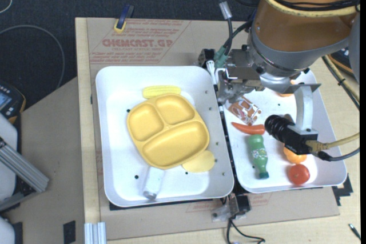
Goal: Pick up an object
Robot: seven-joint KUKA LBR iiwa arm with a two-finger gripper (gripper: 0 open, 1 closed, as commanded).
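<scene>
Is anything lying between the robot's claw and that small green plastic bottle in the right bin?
Yes. A crinkly red-and-white packet and a long red chilli pepper lie between the gripper and the green plastic bottle.

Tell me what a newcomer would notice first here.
The big yellow divided plate fills the middle of the left bin. The grey-and-orange arm looms over the right bin, its gripper low at that bin's far left corner. Near it lie a red chili, a green bottle and a tomato.

Yellow plate point(167, 131) across left bin point(111, 97)
</scene>
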